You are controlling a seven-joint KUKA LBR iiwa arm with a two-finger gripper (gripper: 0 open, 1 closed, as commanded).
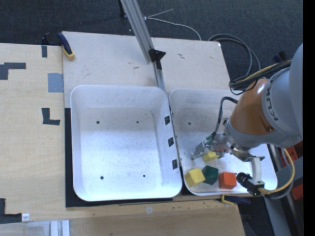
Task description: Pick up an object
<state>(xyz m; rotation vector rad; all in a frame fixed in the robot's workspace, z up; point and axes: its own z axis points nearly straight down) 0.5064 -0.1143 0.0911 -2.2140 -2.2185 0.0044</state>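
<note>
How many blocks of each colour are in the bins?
Yellow blocks: 2, one near the bin's front and a smaller one at the gripper
Green block: 1
Orange block: 1
Total: 4, all in the right bin

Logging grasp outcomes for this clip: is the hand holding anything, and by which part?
Cannot be told. The hand sits low over a small yellow block in the right bin, but no grip is visible.

Small yellow block [210, 156] in right bin, off the floor
</note>
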